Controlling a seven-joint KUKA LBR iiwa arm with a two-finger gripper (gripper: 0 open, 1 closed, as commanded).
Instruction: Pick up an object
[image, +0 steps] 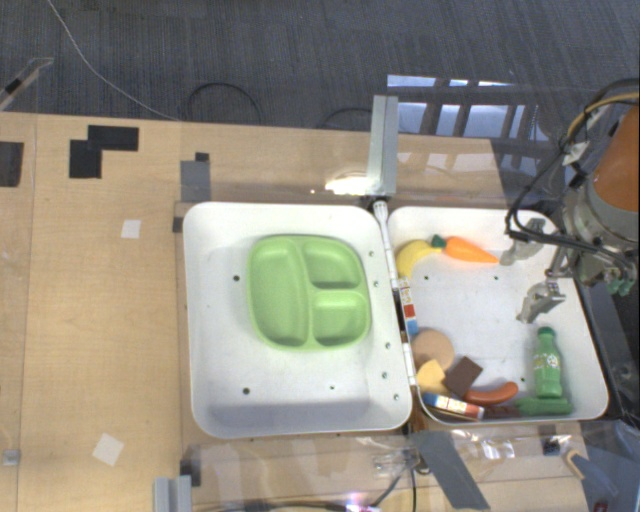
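Camera view: the gripper (541, 297) hangs over the right bin (600, 395), holding nothing; how far its fingers are open cannot be told. A green bottle (546, 366) lies just below it. A carrot (467, 250) and lemon (413, 257) sit at the bin's top left. A green tray (306, 290) fills the left bin (215, 390).

A pale wooden bench (100, 330) bears two shallow white bins, left (215, 400) and right (590, 395), side by side.
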